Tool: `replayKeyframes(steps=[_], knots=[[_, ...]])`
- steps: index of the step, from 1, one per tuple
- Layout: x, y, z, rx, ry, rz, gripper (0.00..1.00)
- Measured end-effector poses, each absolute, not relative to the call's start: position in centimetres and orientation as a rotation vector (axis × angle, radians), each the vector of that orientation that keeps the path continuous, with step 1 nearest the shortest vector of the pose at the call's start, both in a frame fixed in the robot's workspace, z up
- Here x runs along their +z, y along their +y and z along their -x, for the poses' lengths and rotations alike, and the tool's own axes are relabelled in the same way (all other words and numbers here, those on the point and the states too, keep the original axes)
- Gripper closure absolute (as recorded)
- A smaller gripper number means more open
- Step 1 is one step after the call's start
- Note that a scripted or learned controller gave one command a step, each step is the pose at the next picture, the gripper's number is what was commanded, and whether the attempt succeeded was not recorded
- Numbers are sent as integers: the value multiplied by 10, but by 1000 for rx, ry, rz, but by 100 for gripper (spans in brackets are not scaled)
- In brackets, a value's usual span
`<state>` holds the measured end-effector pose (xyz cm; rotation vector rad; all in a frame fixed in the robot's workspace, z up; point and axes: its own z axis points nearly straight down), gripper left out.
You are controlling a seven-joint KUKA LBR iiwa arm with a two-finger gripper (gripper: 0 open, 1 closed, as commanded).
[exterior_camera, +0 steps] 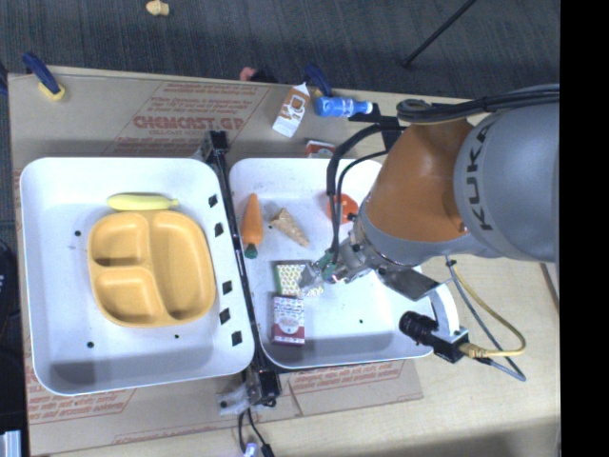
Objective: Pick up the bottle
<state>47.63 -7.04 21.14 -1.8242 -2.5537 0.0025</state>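
Camera view showed my claw point(324, 269), grip state untellable, low in the right bin point(381, 336), while the blue bottle point(335, 108) looked light, slick, best pinched mid-body.

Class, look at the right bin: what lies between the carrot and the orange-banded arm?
In the camera view, an ice-cream cone lies on the bin floor between the carrot and the arm, apart from both.

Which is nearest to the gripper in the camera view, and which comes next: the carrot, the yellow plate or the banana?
From the gripper:
1. Carrot, same right bin, just up-left.
2. Yellow plate, in the left bin.
3. Banana, left bin, beyond the plate's top edge.
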Motion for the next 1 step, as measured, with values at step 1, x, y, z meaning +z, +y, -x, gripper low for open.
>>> replayKeyframes(steps=[1], knots=[[192,-29,-476,2,-2883,1240,100]])
